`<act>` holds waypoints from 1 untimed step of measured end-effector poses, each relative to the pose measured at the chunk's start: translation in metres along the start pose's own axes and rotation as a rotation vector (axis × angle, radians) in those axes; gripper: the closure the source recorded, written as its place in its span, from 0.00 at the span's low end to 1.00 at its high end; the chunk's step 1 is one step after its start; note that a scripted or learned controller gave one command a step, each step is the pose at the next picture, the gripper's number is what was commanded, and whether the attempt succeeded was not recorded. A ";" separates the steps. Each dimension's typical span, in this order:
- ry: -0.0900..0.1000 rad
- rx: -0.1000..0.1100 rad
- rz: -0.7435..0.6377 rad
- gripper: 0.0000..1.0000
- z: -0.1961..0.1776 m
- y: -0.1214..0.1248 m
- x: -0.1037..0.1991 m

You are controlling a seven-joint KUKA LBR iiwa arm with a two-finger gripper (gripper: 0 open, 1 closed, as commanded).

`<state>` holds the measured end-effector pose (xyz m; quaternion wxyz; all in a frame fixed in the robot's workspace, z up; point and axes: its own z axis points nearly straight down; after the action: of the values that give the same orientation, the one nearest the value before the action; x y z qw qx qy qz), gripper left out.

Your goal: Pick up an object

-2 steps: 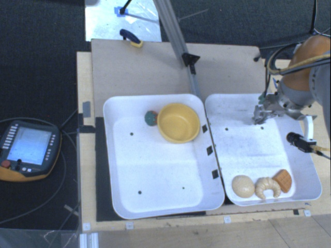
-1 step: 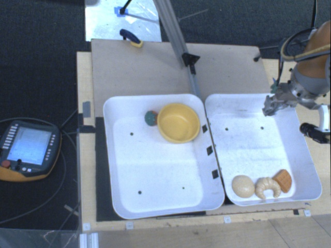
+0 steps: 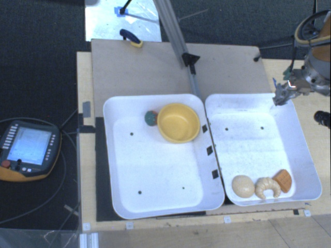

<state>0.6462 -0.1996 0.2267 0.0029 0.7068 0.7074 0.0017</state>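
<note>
White right bin (image 3: 289,133): bun (image 3: 243,186), croissant (image 3: 267,187), orange biscuit (image 3: 283,180) clustered at its near edge. My hand (image 3: 282,93) hovers above the far corner, presumably staging; grip state I cannot tell.

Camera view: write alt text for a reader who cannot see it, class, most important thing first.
A robot gripper hovers over the top right rim of the right bin, holding nothing visible. That bin holds a cream ball, a croissant and an orange block along its near edge; the left bin holds a yellow bowl beside a small green ball.
</note>
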 end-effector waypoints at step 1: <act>0.000 0.001 0.000 1.00 -0.051 0.001 0.000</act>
<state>0.6471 -0.1998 0.2772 0.0024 0.7067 0.7075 0.0014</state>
